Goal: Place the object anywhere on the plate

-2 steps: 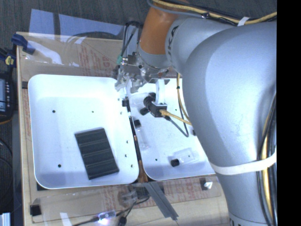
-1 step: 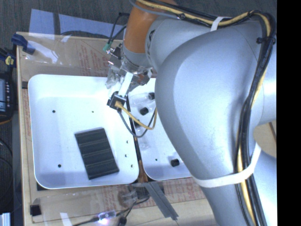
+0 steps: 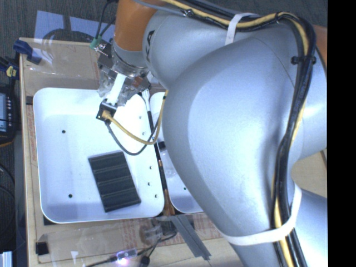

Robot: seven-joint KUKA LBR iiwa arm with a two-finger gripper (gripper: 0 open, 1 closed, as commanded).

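A dark ribbed rectangular plate [image 3: 114,181] lies flat in the near part of the left white bin [image 3: 41,149], with nothing on it. My gripper [image 3: 123,85] hangs over the far right corner of that bin, well above and beyond the plate, below the orange band of the wrist. Whether anything is held there is hidden from this angle. The bulky grey arm [image 3: 239,121] covers most of the right bin [image 3: 181,204], of which a narrow strip at its left edge shows.
The rest of the left bin's floor is bare white with a few small dark holes. A black device [image 3: 5,118] sits off the bench's left edge. Cables and a metal bracket [image 3: 167,232] lie along the near edge.
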